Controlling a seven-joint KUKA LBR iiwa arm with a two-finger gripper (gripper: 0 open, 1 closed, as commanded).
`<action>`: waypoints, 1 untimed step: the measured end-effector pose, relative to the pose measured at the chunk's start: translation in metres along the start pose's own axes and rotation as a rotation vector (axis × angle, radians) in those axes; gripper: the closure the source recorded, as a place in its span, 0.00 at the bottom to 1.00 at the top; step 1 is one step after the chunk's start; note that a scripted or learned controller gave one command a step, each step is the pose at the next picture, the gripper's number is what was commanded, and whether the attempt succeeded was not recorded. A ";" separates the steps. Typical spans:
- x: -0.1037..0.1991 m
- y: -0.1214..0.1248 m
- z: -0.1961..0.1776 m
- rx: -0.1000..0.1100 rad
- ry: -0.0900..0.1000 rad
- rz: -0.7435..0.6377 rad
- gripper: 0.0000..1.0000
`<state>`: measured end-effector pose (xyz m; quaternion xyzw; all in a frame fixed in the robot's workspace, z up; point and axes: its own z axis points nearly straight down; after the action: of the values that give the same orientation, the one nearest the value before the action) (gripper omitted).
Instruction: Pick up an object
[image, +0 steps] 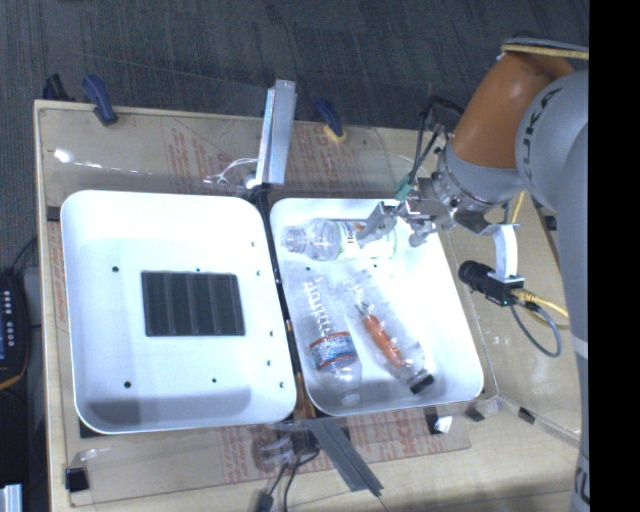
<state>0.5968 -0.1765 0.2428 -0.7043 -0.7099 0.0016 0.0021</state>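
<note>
Bottles — three clear plastic ones — lie loose in the right bin (455, 345), the nearest bottle (322, 239) at its far end just beside the end effector (397, 222) (grip state: I cannot tell), poised low, likely to grab it.

Three clear plastic bottles lay in the right white bin (455, 340): one blue-labelled (330, 345), one orange-streaked (390, 345), one (325, 238) at the far end.
</note>
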 end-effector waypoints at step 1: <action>-0.033 -0.041 0.090 0.000 0.000 -0.070 0.00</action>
<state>0.5555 -0.2093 0.1532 -0.6792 -0.7340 0.0016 0.0020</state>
